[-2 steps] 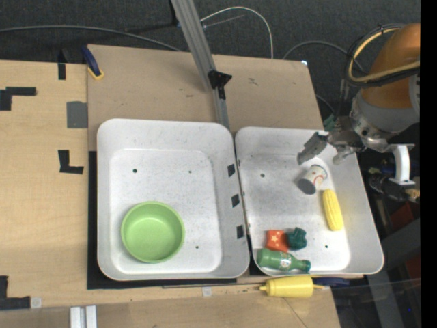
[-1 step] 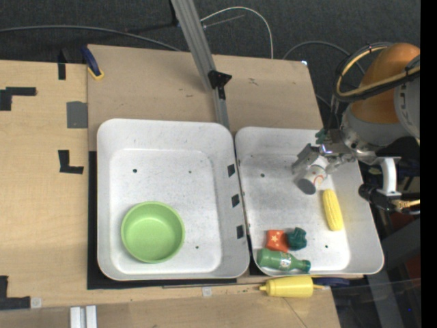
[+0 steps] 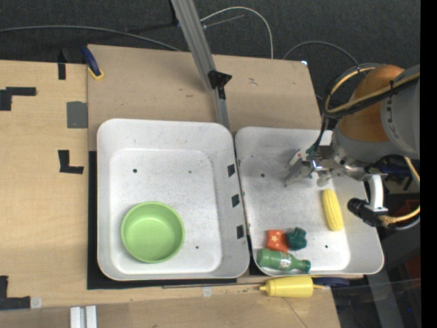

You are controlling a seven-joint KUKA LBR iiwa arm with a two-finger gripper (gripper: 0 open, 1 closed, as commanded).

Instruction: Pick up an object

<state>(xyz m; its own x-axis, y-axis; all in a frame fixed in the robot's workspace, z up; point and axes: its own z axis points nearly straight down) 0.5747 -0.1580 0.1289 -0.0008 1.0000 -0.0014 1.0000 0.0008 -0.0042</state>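
My gripper [image 3: 291, 170] hangs over the upper middle of the right bin [image 3: 263, 149], fingers pointing left and open, with nothing between them. A yellow corn cob [image 3: 332, 209] lies just below and to the right of it. Near the bin's front edge lie a small orange piece [image 3: 275, 238], a dark teal piece [image 3: 297, 237] touching it, and a green bottle [image 3: 283, 261] on its side. A green bowl [image 3: 153, 231] stands in the front left of the left bin [image 3: 164, 132].
A yellow bottle [image 3: 289, 287] lies on the bench just outside the right bin's front rim. A grey pole [image 3: 198, 39] slants down to the bins' shared back corner. The arm's orange band [image 3: 372, 101] and cables crowd the right side.
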